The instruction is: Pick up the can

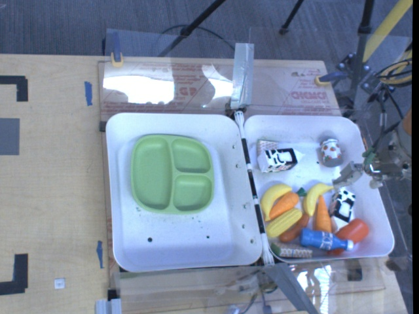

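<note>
The can (330, 151) is a small round one with a whitish top and red marks. It stands upright in the back right part of the right bin (308, 124). My gripper (353, 173) hangs at that bin's right side, a little to the right of the can and nearer the front, apart from it. It is small and partly lost against the dark clutter at the bench's right edge. Nothing shows in its grasp.
The right bin also holds a cow-patterned carton (277, 157), a second cow-patterned box (343, 205), bananas (275, 195), carrots (321, 216), corn (283, 224), a blue bottle (322, 240) and a red pepper (354, 229). A green divided plate (171, 173) lies in the left bin (124, 241).
</note>
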`<state>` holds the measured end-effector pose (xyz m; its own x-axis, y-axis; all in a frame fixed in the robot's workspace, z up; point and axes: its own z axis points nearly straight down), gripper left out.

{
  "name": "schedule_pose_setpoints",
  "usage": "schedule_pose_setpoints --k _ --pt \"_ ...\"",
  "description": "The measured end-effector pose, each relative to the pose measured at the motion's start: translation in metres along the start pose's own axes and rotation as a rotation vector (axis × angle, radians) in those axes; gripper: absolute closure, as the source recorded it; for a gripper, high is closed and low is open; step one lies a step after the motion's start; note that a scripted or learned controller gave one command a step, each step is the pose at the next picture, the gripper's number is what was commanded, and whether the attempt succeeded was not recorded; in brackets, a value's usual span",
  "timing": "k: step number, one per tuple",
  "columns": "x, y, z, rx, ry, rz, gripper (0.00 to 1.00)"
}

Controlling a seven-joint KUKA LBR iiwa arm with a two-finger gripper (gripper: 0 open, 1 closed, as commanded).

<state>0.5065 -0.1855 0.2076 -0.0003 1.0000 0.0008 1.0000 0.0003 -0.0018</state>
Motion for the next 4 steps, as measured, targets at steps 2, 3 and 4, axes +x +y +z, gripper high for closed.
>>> schedule_pose_setpoints --k 2,3,4 --pt "-0.019 0.161 0.059 -0.004 -0.003 -0.048 0.00" --pt "-0.028 0.131 0.105 -0.006 0.011 -0.053 0.00" --pt "-0.034 0.130 0.095 -0.005 -0.001 -0.049 1.00"
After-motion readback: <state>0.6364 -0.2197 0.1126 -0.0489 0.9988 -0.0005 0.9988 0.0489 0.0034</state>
